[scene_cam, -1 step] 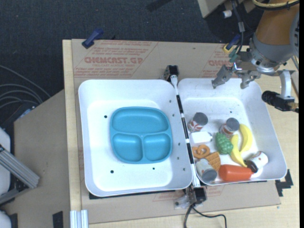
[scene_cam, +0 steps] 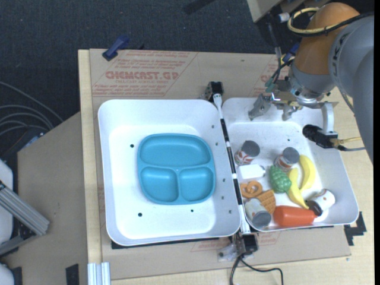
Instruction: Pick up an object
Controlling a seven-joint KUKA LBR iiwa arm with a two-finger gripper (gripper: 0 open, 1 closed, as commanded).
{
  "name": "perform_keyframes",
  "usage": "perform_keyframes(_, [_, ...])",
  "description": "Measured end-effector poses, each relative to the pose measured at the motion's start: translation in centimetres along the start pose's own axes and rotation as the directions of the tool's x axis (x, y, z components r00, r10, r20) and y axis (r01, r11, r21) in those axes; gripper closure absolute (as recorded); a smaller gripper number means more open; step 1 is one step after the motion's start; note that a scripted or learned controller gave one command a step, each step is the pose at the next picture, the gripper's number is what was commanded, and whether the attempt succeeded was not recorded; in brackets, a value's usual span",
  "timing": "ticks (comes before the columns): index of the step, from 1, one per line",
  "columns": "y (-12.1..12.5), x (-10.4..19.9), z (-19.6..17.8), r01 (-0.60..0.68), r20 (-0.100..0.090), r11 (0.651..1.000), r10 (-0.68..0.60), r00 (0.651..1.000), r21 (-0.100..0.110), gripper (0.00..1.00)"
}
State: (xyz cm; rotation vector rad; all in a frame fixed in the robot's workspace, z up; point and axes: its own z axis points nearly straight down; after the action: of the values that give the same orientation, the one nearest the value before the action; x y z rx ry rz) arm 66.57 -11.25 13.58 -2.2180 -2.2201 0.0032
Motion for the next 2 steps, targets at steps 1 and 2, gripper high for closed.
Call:
perform_keyframes(1, [-1.1, 0.5, 5.2, 0.000, 0.000, 1.000, 0.000, 1.000, 0.000, 0.00])
perform_keyframes(2, [-1.7, 2.0, 5.1, 0.000, 0.000, 1.000, 0.000, 1.000, 0.000, 0.00])
